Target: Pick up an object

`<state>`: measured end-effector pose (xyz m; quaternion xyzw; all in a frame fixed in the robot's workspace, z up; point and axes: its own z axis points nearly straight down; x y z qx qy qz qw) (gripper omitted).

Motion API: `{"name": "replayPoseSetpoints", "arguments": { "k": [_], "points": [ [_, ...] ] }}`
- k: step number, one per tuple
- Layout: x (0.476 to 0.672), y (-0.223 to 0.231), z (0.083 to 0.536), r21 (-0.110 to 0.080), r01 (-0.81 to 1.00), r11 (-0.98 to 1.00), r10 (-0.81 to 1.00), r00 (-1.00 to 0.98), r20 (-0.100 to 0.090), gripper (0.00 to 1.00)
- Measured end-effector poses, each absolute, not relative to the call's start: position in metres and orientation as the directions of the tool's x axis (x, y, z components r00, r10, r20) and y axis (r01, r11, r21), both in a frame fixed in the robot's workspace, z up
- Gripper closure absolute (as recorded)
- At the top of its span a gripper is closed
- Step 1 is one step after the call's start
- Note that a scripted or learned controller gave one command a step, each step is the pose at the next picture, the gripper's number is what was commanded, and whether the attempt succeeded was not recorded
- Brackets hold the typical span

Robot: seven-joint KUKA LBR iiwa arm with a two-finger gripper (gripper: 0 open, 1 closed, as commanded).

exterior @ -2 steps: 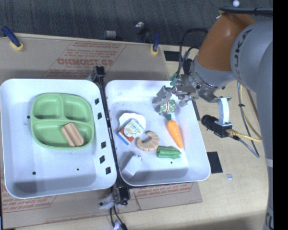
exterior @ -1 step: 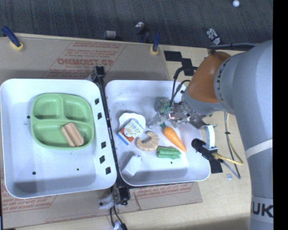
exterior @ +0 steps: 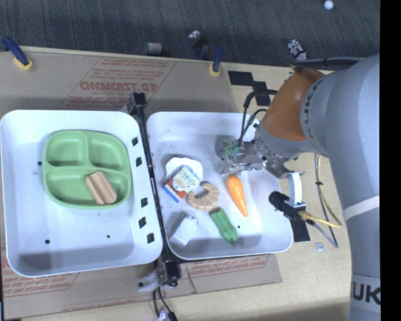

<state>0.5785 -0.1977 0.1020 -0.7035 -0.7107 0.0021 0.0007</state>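
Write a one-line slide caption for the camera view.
KUKA arm's tool hovers over the right bin above a carrot; a green divided plate sits in the left bin.

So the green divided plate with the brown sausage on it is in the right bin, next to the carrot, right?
Not quite. The camera view shows the green divided plate with the brown sausage in the left bin. The carrot lies in the right bin.

Dark grey carpet (exterior: pixel 87 12) beyond the bench, small bits of litter on it. Brown cardboard sheet (exterior: pixel 113 79) with red print covers the benchtop. Blue clamps (exterior: pixel 17 53) pin its far edge. Light even, shadows soft.
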Motion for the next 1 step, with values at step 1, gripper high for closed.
{"name": "replayPoseSetpoints", "arguments": {
  "k": [1],
  "points": [
    [0.5233, -0.1624, 0.2127, 0.001, 1.000, 0.006, 1.000, -0.006, 0.000, 1.00]
  ]
}}
